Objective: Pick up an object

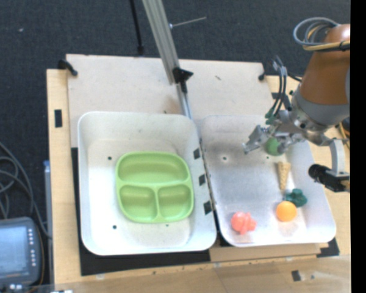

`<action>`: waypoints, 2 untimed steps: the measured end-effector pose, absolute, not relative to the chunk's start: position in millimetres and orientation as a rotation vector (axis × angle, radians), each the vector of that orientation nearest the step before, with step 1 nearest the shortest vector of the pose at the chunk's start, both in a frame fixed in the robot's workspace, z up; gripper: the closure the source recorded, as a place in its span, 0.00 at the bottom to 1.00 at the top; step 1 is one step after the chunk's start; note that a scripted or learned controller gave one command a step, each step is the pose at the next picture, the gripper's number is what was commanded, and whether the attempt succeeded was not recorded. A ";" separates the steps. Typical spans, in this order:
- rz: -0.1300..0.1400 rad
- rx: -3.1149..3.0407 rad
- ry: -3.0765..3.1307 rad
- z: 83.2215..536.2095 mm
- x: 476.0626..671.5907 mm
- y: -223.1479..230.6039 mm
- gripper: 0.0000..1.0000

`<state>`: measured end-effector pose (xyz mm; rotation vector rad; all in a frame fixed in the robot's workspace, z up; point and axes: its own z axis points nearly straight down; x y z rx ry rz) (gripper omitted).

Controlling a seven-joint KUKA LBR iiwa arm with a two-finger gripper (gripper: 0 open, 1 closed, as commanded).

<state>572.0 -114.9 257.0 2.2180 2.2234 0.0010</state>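
My gripper (269,141) hangs over the upper part of the right bin (232,182), reaching in from the right. A small green round object (272,146) sits between its grey fingers, and the gripper is shut on it. Lower in the same bin lie a beige cone (283,174), a dark green piece (297,197), an orange ball (286,211) and a red lumpy toy (243,222).
The left bin (97,163) holds a light green divided plate (154,186). A slanted metal pole (165,38) rises from the bench behind the bins. The raised rims of the two bins meet in the middle.
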 end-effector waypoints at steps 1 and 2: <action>0.001 2.220 2.221 257.1 572.0 -115.2 0.00; -0.007 2.225 2.222 194.3 568.7 -119.0 0.00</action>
